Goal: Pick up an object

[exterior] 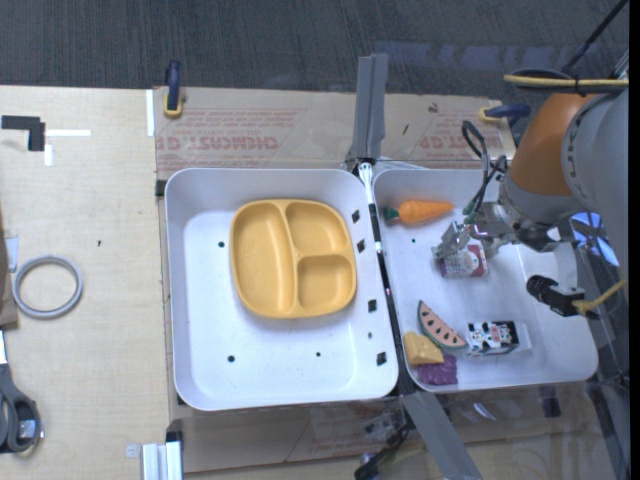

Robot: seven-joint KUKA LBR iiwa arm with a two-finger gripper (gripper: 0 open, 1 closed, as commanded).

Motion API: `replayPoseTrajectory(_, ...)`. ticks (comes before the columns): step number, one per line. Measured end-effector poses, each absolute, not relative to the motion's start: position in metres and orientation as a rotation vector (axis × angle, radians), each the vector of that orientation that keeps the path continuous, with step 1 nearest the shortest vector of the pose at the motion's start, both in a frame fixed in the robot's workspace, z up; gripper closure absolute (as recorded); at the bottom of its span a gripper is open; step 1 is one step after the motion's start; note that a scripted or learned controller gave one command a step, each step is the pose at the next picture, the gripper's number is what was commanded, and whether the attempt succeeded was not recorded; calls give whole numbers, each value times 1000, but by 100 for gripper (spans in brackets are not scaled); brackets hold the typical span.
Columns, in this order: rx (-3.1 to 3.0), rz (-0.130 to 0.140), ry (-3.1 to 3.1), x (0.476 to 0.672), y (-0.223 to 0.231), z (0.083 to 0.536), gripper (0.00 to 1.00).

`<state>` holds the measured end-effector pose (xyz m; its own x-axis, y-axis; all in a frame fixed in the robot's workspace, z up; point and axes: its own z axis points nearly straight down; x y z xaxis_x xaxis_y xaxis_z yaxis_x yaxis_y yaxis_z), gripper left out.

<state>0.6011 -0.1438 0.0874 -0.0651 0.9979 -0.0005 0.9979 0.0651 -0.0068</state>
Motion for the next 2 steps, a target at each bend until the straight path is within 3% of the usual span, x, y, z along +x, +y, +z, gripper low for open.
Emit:
replayPoseTrajectory(1,-2136,19,-2290,600,-143,91,100)
replayPoseTrajectory(2,-2239,4,-2204,587,-98,210,100)
